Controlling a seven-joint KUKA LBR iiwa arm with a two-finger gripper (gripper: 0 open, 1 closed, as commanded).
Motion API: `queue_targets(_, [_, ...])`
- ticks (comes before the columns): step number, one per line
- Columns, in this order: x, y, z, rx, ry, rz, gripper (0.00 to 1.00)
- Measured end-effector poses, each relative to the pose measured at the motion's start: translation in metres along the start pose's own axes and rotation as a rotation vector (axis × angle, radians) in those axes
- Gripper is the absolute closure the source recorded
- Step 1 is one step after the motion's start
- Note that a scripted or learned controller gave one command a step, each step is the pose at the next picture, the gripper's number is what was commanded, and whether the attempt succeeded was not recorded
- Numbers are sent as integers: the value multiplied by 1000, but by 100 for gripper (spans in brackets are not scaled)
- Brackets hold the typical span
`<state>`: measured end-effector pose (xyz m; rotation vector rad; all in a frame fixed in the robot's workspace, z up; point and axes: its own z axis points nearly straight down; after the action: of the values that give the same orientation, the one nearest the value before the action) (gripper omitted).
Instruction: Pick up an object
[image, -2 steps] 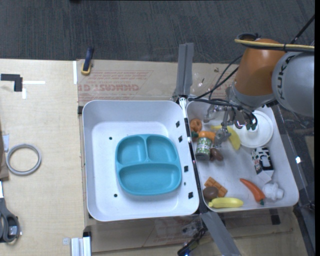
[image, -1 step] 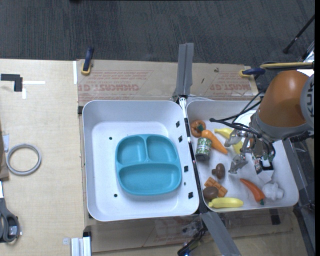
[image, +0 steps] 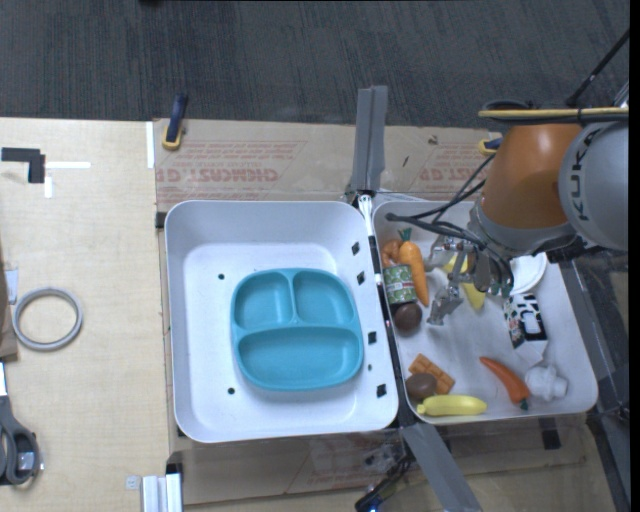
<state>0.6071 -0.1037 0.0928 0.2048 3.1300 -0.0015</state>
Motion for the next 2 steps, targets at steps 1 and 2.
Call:
queue_targets(1, [-2,1,-10,2,-5,-4,100])
queue_targets(2, [61,-1,-21,0,3,181,100])
